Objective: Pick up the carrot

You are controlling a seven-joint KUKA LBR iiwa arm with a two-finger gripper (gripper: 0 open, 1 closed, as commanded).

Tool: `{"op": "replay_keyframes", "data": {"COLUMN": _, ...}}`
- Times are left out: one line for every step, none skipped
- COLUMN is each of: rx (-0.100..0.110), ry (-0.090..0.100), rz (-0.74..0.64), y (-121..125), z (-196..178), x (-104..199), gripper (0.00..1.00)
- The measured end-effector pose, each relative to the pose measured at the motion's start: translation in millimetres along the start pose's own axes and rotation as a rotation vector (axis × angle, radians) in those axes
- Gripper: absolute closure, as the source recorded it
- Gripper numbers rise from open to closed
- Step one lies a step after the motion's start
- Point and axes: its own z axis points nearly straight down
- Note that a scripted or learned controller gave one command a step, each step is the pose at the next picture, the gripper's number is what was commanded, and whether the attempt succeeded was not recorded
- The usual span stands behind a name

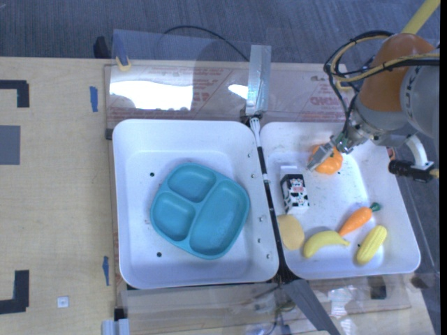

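1. My jaws (323, 160) sit in the upper middle of the right bin (405, 257), slanting down and to the left from my grey wrist. I cannot tell how they stand; they are too small and blurred against the things beneath them.
2. Touching my tip on its lower right is a small orange object (331, 162), rounded, lying on the bin floor. I cannot tell whether it is between my jaws or only beside them.
3. The carrot (356, 220) is not at my tip. It lies well apart, lower and to the right in the same bin, orange with a green end pointing to the upper right.
4. Just below the carrot, to its right, a yellow corn cob (371, 244) lies tilted, close to the carrot's thick end.
5. To the carrot's lower left a banana (324, 243) curves along the bin floor, its right end near the carrot's tip.
6. Left of the banana, a pale yellow rounded piece (291, 231) rests against the bin's left wall.
7. Between me and that piece stands a small black-and-white carton (295, 191), near the bin's left wall.
8. Across the divider, the left bin (133, 257) holds a blue sectioned plate (200, 209) at its middle.
9. Both bins rest on the wooden tabletop (49, 187), and a clear sheet (181, 86) stands behind them at the top of the frame.
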Motion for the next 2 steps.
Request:
{"op": "replay_keyframes", "data": {"rx": -0.007, "ry": -0.002, "rz": -0.186, "y": -41, "z": 4, "x": 64, "gripper": 0.0}}
{"op": "replay_keyframes", "data": {"rx": -0.016, "ry": -0.009, "rz": -0.184, "y": -39, "z": -10, "x": 62, "gripper": 1.0}}
